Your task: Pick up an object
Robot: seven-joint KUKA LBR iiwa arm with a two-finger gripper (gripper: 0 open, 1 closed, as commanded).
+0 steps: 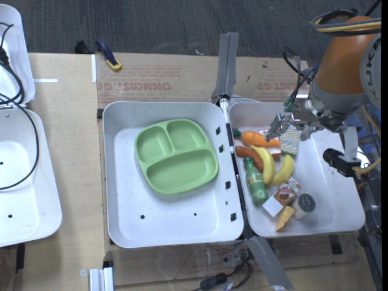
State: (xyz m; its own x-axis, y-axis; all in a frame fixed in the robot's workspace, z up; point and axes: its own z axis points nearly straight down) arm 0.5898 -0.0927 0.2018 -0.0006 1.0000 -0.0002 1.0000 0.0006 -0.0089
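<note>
The gripper (pixel 280 126) hangs over the right bin (pixel 339 214), just above the carrot (pixel 253 139), probably lining up a grasp. Its jaws look released, holding nothing.

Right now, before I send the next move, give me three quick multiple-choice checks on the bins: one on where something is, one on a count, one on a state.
1. Where does the light green three-compartment plastic plate lie?
A. left white bin
B. right white bin
C. on the bench outside both bins

2. How many yellow toy bananas lie in the right bin?
A. none
B. two
C. five

3. How does the green plastic bottle rest?
A. standing upright
B. lying on its side
C. hanging off the bin's rim

Answers: 1 A, the plate sits in the left bin's middle. 2 B, two curved bananas lie side by side. 3 B, its length lies along the bin floor beside the divider.
</note>
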